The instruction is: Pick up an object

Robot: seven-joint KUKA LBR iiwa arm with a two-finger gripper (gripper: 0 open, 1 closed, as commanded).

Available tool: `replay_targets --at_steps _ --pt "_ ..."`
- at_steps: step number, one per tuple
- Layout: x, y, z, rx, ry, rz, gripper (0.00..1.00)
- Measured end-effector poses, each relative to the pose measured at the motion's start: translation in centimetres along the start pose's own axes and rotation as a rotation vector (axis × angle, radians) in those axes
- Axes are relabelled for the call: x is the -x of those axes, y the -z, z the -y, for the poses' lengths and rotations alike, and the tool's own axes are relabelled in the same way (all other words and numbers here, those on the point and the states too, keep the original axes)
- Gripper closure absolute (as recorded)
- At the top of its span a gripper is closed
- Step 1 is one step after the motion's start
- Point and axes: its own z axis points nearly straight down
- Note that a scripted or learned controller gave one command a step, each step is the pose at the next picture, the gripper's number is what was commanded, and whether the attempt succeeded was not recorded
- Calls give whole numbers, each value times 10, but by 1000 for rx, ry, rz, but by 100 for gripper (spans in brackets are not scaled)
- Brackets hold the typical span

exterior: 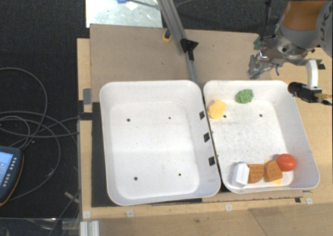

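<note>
While you watched from above, the black cables [31,120] lay looped on the dark floor at the far left, with a handheld control pendant [9,170] at the edge below them. Moving right, you had the left shallow white bin [112,94], its floor showing just a few small dark holes. A grey metal pole [174,16] slanted down from the top of the view and ended just behind the seam where the two bins met.

Next came the right shallow white bin [304,141]. Near its back-left corner you saw a yellow-orange wedge-shaped block [217,108], and just right of it a small green bumpy lump [244,95]. Along the front wall sat a cluster: a white block [240,173], two brown waffle-like pieces [264,172] and a red round ball [285,162], packed close together.

At the upper right, your gripper [258,66] hung over the bare bench just behind the right bin's back rim, apart from every object. I cannot tell how its jaws stood; nothing showed in them. Above it the grey arm with the orange band [306,9] leaned in from the right.
</note>
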Motion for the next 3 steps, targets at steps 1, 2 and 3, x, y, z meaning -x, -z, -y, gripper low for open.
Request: replay_targets --at_steps 1,2,3 --pt "-58 -8 -2 -1 1 -1 100" --pt "-112 -21 0 -2 0 -1 100" --pt "-154 -21 13 -3 -1 -1 100"
